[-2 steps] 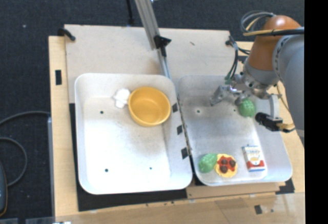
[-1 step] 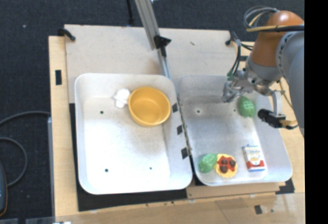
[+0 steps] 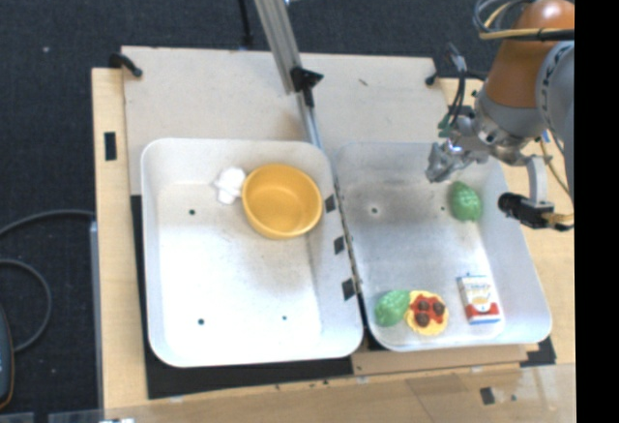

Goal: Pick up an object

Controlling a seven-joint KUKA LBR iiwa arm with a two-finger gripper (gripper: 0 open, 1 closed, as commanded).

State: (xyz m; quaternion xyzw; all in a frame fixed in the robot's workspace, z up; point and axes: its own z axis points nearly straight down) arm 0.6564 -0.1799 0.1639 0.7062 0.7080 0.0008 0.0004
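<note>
My gripper point(image 3: 443, 166) hangs over the upper right part of the right bin point(image 3: 406, 237), just up and left of a round green object point(image 3: 465, 202). Nothing shows between its fingertips. Near the bin's front edge lie a green leafy piece point(image 3: 392, 307), a yellow disc with red spots point(image 3: 427, 312) and a small red and white carton point(image 3: 479, 299). The left bin point(image 3: 193, 295) holds a yellow bowl point(image 3: 280, 200) with a small white lump point(image 3: 229, 184) beside it on the left.
A slanted metal pole point(image 3: 276, 24) rises from the back between the two bins. The grey arm with its orange band point(image 3: 527, 53) and cables comes in from the right above the right bin.
</note>
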